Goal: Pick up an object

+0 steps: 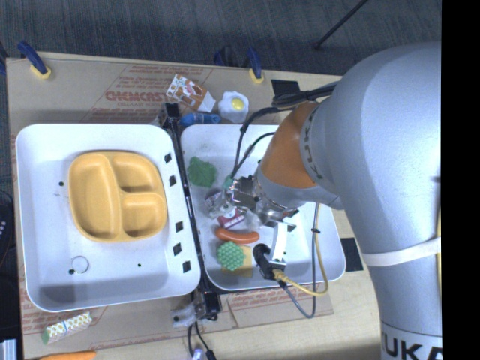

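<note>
From my seat at the remote station, the pick looked to be at the reach-in stage, with nothing lifted yet as far as I could judge. The arm (375,148) came in from the right and hung low over the right bin (330,265), its orange band (289,152) above the wrist. The gripper (229,201) sat down among the toys near the middle of that bin, and the wrist hardware and clutter hid it enough that I could not tell whether it was open or closed, nor whether anything sat in it.

The likely targets lay close by. A sausage-like toy (238,236) rested just below the gripper, a green knobbly piece (231,256) lay next to it towards the bin's near edge, and a green leafy toy (201,172) sat near the bin's left wall. A small reddish item (231,220) was touching or almost touching the gripper.

In the left bin (37,201), a yellow divided tray (118,195) rested untouched. I judged the grasp and the lift both still outstanding.
</note>
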`<control>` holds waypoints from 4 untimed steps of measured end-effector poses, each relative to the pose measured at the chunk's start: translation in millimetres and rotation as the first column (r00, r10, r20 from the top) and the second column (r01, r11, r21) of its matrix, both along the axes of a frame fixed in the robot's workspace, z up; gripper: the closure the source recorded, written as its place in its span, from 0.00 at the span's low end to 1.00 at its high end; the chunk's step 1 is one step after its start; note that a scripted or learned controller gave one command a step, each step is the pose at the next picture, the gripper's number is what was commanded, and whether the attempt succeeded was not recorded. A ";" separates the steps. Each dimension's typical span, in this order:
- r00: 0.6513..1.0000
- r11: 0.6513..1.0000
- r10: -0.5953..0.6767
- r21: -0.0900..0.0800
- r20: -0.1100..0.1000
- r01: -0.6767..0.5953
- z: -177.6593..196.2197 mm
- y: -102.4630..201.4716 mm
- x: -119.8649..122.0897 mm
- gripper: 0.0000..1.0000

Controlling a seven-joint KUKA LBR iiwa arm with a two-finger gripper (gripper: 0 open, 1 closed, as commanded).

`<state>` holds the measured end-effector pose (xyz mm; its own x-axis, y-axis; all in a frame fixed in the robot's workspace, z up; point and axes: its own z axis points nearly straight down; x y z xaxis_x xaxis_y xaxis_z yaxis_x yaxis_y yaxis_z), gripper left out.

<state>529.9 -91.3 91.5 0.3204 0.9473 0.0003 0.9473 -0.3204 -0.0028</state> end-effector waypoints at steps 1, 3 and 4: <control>1.000 1.000 0.003 0.001 -0.002 -0.003 9.6 0.1 0.0 1.00; 0.946 0.946 0.323 0.000 0.001 -0.323 0.3 -5.6 66.5 0.00; 0.945 0.945 0.328 0.002 -0.001 -0.328 10.2 -5.0 66.5 1.00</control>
<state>596.5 -96.3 101.7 -0.0077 1.0000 0.0017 1.0000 0.0078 -0.0039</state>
